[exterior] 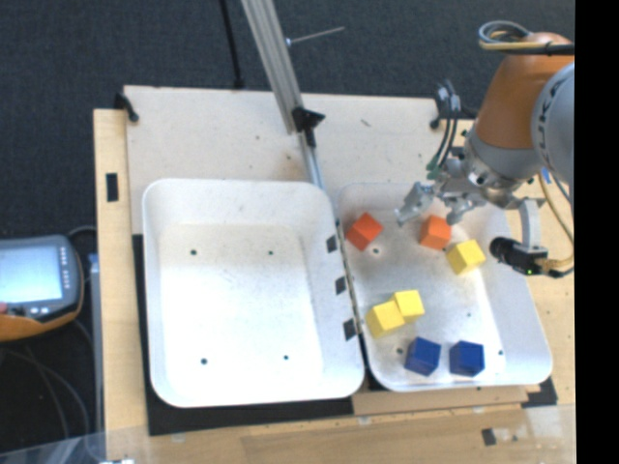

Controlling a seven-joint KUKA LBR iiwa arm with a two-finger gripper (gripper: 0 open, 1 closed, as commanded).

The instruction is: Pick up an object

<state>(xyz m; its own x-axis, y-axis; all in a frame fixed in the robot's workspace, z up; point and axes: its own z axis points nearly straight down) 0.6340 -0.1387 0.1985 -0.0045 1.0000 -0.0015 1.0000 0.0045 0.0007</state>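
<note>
The arm reaches in from the right, with its gripper (437,204) low over the far part of the right bin (527,303). Just beneath and a little to the right of the jaws sits an orange cube (436,232), and that looks like the piece being gone for.

To do this step well, the jaws want to be centred over that cube, with one finger on each of two opposite flat faces, before they go down. A yellow cube (465,256) lies just beside it on the near right, so the finger on that side needs to slip into the gap without nudging either block. Going down until the fingers straddle the cube's middle, and only then closing, should give a square grip.

The jaws appear spread, with metal fingers splayed left and right above the cube; nothing sits between them, and I cannot tell whether a fingertip touches the cube's top.

Another orange cube (365,231) sits well apart to the left. The left bin (174,201) plays no part here.
</note>
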